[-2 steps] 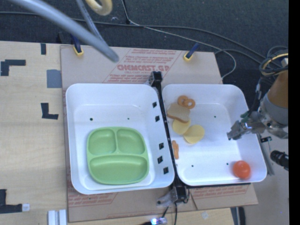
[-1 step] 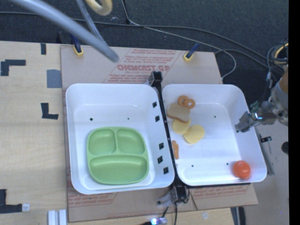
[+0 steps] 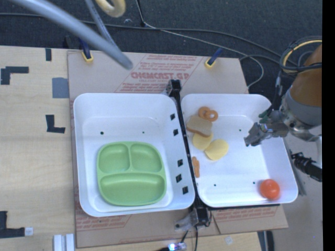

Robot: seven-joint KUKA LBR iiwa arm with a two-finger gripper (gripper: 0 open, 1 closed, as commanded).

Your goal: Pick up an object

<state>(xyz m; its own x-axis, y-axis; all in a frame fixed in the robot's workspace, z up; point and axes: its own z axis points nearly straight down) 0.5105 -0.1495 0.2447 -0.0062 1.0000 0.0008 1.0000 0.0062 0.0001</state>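
Note:
The right bin [image 3: 272, 158] holds several toy foods. A pretzel [image 3: 208, 114] lies at the back, a tan bread slice [image 3: 199, 125] just in front of it, and two yellow chip-like pieces [image 3: 216, 149] nearer the middle. A small orange carrot-like piece [image 3: 196, 166] rests against the left wall. A red-orange tomato [image 3: 270, 189] sits in the front right corner. My gripper [image 3: 256, 136] hangs over the right side of this bin, right of the yellow pieces and behind the tomato, with nothing visibly held.
The left bin [image 3: 84, 140] holds a green divided plate [image 3: 131, 172]. A black divider [image 3: 179, 135] runs between the bins. Cables cross the dark floor behind the bench, and a grey tube [image 3: 63, 20] slants over the back left.

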